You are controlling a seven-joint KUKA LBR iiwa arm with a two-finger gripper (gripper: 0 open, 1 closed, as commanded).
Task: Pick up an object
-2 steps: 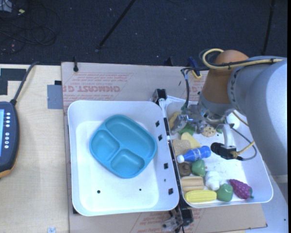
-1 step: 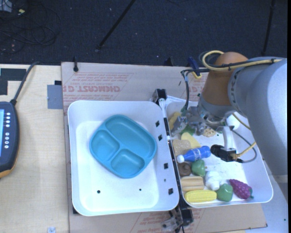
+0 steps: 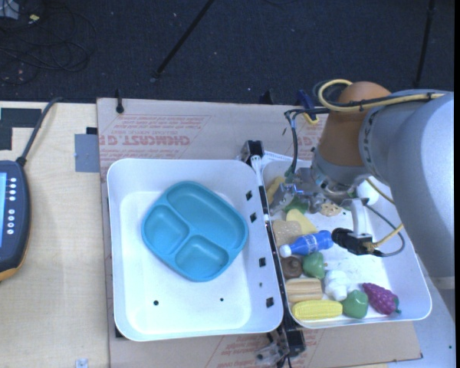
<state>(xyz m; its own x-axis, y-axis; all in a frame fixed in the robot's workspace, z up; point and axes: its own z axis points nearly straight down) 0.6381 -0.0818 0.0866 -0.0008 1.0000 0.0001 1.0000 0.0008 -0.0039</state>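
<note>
Tool (image 3: 300, 192) low over right bin (image 3: 414, 286), w/ toys.

Left white bin (image 3: 130, 313) containing a blue three-compartment plate (image 3: 193, 230), set slightly askew. Both bins rest on a sheet of brown cardboard (image 3: 176, 133) printed with inverted red lettering. At the far left of the bench, a handheld control pendant (image 3: 1, 217) with a lit screen; its cable (image 3: 37, 127) trails toward the dark floor (image 3: 138, 29) behind.
</note>
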